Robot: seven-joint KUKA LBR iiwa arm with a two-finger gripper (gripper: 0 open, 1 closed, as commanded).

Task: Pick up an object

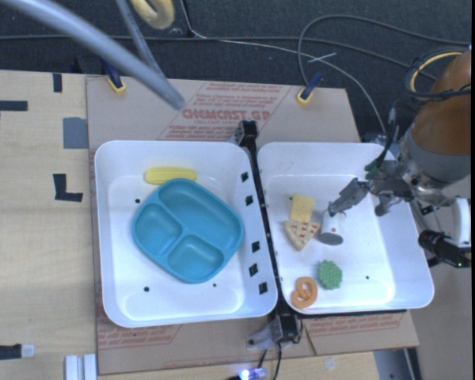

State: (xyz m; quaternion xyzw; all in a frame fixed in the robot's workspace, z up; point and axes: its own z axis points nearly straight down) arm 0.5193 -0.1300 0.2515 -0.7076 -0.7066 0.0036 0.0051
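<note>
On my bench's cardboard sheet (pixel 222 105) sit two white bins; in the right bin (pixel 380 287), centre-right of frame, the gripper (pixel 335 210) hangs jaws apart just beside the cheese wedge (pixel 302 208), whose long axis runs near vertical in frame.

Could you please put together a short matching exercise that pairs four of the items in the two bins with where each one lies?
Things:
1. blue divided plate
2. yellow corn cob
3. green broccoli piece
4. orange pretzel

Places:
A. right bin, near its front wall, just left of a green item
B. left bin, beside the plate's far edge
C. left bin, around the middle of it
D. right bin, in front of the end effector, to the right of an orange item

Pairs: 1-C, 2-B, 3-D, 4-A
</note>
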